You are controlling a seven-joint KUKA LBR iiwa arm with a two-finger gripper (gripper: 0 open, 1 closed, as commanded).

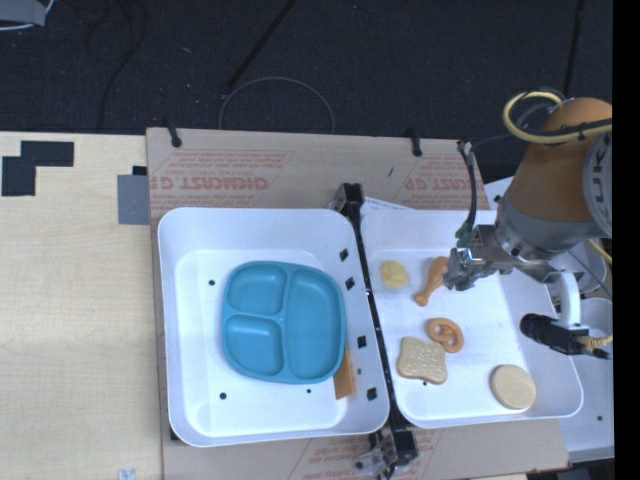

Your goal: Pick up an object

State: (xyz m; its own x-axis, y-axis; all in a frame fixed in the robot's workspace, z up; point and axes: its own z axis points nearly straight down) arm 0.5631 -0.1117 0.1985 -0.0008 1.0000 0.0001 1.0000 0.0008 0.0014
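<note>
The right bin (560, 403) holds several toy food pieces. A pale yellow lump (394, 274) lies at the far left, with an orange drumstick (432, 282) beside it. Nearer the front sit a brown pretzel (445, 334), a tan toast slice (421, 361) and a round beige cookie (513, 386). My gripper (461, 268) reaches in from the right and hangs low over the bin's back half. It stands just right of the drumstick's upper end, very close to it. I see nothing held in it.
The left bin (190, 258) carries a blue divided plate (281, 320), with a small brown stick (345, 376) at its right wall. A black divider (362, 298) runs between the bins. A black part (553, 333) juts over the right bin's right rim.
</note>
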